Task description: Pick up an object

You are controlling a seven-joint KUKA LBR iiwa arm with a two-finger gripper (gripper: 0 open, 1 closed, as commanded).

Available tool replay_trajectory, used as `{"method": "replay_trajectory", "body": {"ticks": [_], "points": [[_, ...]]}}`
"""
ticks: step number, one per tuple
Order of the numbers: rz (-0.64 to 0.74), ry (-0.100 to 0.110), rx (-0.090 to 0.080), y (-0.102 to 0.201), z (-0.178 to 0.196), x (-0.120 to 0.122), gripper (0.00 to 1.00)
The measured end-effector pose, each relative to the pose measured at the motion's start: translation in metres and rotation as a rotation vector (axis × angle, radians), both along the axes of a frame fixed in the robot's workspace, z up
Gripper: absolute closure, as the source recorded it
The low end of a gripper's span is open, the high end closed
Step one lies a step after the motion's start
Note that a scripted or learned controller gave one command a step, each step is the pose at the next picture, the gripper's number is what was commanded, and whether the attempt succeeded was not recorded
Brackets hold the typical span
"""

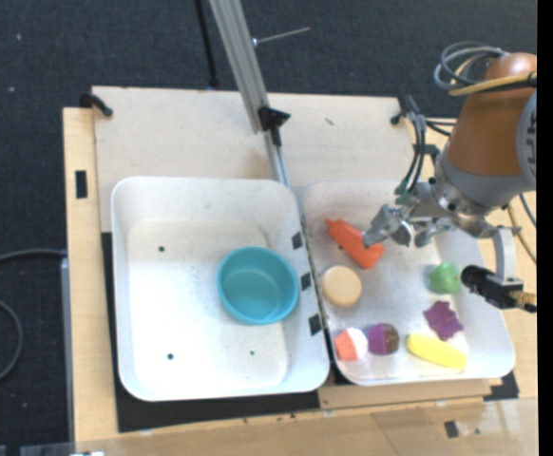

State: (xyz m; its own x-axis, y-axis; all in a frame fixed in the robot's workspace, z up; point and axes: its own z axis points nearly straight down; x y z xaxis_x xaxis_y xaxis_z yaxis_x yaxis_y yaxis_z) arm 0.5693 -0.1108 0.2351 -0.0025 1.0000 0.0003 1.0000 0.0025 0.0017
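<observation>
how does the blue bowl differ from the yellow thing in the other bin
The blue bowl is round, hollow and open upward; the yellow piece is a solid, elongated lump lying flat. The bowl is much larger. The bowl sits in the left bin; the yellow piece lies among other items in the right bin.

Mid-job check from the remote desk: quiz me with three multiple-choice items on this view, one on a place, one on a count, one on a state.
1. Where is the blue bowl?
A. In the left bin
B. In the right bin
C. On the bench outside the bins

2. How many bowls are in the bins?
A. One
B. Two
C. Three

3. How does the carrot lie?
A. Standing upright
B. Flat on the bin floor by the gripper
C. Inside the bowl

Answers: 1 A, the bowl sits at the left bin's right side. 2 A, one blue bowl; the rest are small food toys. 3 B, the carrot lies slanted in the right bin, its lower end at the gripper.
</observation>
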Motion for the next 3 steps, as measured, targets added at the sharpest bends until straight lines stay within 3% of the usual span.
{"method": "replay_trajectory", "body": {"ticks": [1, 3], "points": [[-0.001, 0.0, 0.0, 0.0, 0.0, 0.0, 0.0], [-0.004, 0.005, -0.001, 0.005, -0.121, -0.006, 0.0]]}}
